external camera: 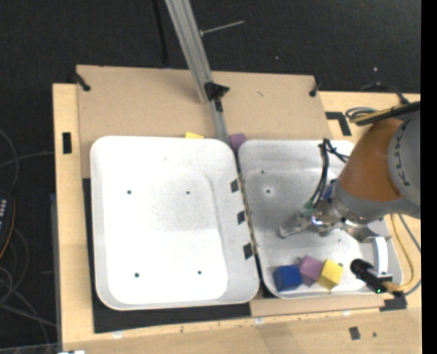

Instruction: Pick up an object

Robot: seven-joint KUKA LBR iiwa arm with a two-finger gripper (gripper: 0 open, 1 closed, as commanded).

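**Figure: approach stage of a pick; nothing is lifted yet.**

Nearest the camera, along the near wall of the right bin [277, 164], we find three candidates. They are a blue block [286, 277], a purple block [310, 269] just beside it, and a yellow block [331, 272] just beside the purple one.

Farther in, the jaws hang over the bare middle of this bin's floor. They point toward the left bin [167, 198] and stand apart from all three blocks. We cannot tell whether they are apart or together, and we see no object at them, so we judge the step in hand to be the reach toward a target.

The next move, in our judgement, calls for shifting toward the near wall and descending over one block. It needs care, since the cluster is tight and sits close to the wall.

The orange-banded arm [373, 175] enters from the right and bends down over the bin. Beyond the bins' far rims, on the table [152, 102], lie a small yellow piece [194, 135] and a small purple piece [237, 140].
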